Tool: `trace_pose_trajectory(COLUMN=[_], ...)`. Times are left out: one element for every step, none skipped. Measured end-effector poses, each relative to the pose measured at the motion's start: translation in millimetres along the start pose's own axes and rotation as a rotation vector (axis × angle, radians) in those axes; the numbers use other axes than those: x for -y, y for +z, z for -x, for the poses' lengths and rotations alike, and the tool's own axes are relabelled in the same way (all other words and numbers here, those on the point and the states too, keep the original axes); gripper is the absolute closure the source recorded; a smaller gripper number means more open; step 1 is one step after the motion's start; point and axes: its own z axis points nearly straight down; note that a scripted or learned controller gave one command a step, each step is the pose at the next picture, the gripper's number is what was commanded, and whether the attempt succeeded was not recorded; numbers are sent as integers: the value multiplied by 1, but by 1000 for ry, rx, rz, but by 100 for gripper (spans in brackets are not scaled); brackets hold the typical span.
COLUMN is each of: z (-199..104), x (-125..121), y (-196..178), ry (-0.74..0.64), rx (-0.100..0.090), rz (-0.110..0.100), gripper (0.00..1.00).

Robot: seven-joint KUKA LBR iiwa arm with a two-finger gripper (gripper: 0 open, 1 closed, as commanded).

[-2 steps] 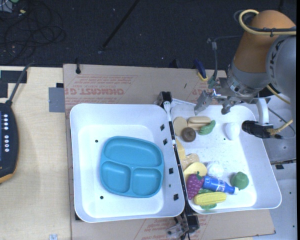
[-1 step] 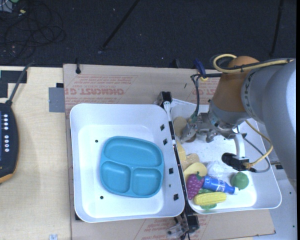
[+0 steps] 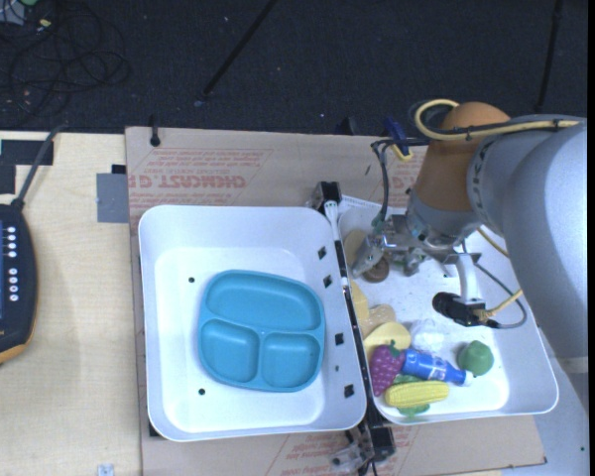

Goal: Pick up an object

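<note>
My gripper [image 3: 385,254] is low in the far left part of the right bin [image 3: 521,390], beneath the grey arm and its orange band. A brown and tan object [image 3: 357,250] lies right beside it, against the bin's left wall; whether they touch is unclear. Toward the near side of this bin lie a cream piece [image 3: 377,316], a yellow toy [image 3: 390,335], purple grapes [image 3: 384,368], a yellow corn cob [image 3: 416,395], a blue tube [image 3: 431,367] and a green ball [image 3: 476,357].
The left bin [image 3: 169,266] holds a blue divided plate [image 3: 262,329]. A black divider with clips [image 3: 339,296] runs between the bins. A handheld control pendant [image 3: 0,286] rests on the bench at far left.
</note>
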Motion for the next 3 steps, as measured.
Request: trace_pose_trajectory(z=[-8, 11, -1], x=[-2, 20, 0], y=[-108, 4, 0], ry=[-4, 2, -1], rx=[4, 0, 2], rz=[23, 11, 1], gripper=[0, 0, 0])
